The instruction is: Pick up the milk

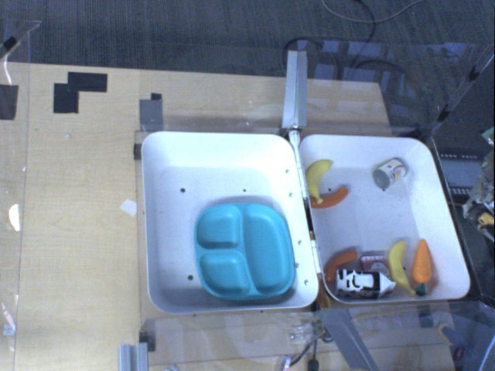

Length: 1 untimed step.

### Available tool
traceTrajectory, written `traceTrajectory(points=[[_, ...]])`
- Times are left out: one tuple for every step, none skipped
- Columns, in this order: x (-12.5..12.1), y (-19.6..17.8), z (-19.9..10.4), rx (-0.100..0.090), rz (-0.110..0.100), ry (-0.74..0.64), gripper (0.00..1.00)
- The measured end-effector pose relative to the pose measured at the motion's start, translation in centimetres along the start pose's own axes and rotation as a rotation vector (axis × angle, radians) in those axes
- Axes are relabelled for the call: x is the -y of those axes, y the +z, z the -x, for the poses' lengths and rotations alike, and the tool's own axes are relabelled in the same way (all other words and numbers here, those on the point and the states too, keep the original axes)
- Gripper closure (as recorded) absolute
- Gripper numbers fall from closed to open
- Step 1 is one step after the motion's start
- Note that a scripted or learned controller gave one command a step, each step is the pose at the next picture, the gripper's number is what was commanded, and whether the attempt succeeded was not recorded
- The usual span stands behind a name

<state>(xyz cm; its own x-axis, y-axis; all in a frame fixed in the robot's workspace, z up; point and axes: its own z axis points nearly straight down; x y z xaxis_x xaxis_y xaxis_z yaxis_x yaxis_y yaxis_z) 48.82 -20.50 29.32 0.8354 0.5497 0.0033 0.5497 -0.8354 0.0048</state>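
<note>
The milk [363,283] is a small carton with black and white cow patches. It lies on its side in the right bin [433,207], against that bin's front wall. A reddish-orange toy food [339,263] touches its left end. A yellow banana [397,263] and an orange carrot [421,265] lie just to its right. A dark red item [376,260] sits right behind it.
At the back left of the right bin lie a second banana [317,176] and an orange piece [332,198]. A grey can [388,173] lies at that bin's back. The left bin [166,207] holds a blue divided plate [244,250].
</note>
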Motion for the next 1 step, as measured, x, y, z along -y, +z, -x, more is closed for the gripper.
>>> traceTrajectory(points=[[0.01, 3.80, 0.08, 0.002, -0.004, -0.100, 1.00]])
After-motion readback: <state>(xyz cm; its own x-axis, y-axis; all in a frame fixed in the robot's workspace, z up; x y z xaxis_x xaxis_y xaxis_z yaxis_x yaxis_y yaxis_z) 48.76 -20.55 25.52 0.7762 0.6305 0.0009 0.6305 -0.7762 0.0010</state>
